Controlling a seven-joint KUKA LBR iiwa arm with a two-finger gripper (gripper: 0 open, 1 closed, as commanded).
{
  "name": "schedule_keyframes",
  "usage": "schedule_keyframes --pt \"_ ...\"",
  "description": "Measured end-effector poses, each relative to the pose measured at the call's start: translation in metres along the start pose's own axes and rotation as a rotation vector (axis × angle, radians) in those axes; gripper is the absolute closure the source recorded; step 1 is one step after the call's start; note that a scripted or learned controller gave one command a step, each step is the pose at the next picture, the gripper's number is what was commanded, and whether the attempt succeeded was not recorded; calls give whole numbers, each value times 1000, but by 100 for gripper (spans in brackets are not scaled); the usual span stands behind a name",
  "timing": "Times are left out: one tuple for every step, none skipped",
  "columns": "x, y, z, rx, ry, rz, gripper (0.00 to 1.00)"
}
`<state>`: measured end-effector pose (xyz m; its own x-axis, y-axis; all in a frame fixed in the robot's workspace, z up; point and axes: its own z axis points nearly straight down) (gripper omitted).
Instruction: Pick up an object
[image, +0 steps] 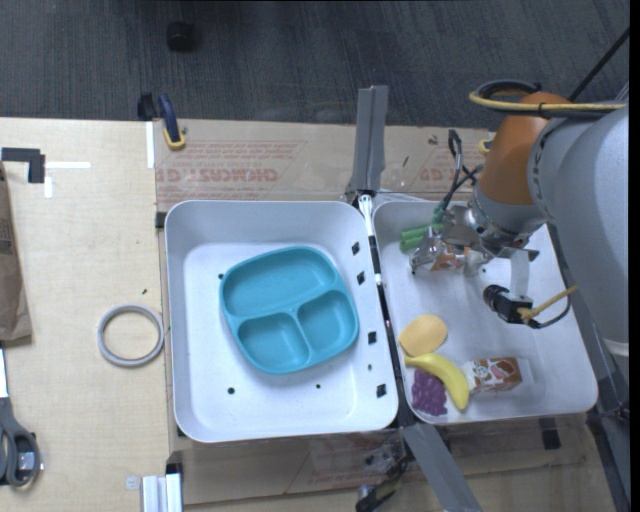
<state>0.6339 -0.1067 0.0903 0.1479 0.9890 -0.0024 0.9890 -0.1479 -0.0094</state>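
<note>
My gripper (443, 256) is low in the far part of the right bin (560, 345), under the grey arm with the orange band (515, 150). It sits right beside a green object (413, 238) at the bin's far left, and a small orange-brown item shows beneath it. Nearer the front lie a yellow round piece (424, 331), a banana (447, 376), purple grapes (429, 396) and a brown-and-white packet (496, 375). I see nothing lifted.
The left bin (190, 330) holds a blue divided plate (288, 309). A grey divider post (369, 140) stands between the bins at the back. On the bench to the left lie a tape ring (131, 334) and scissors (17, 452).
</note>
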Motion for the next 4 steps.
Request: schedule_keyframes --pt "-4 13 2 43 -3 -266 0" --pt "1 -67 -1 -8 0 -385 0" --pt "-15 -125 0 -8 1 -411 0" --pt "-16 -156 1 -8 1 -472 0"
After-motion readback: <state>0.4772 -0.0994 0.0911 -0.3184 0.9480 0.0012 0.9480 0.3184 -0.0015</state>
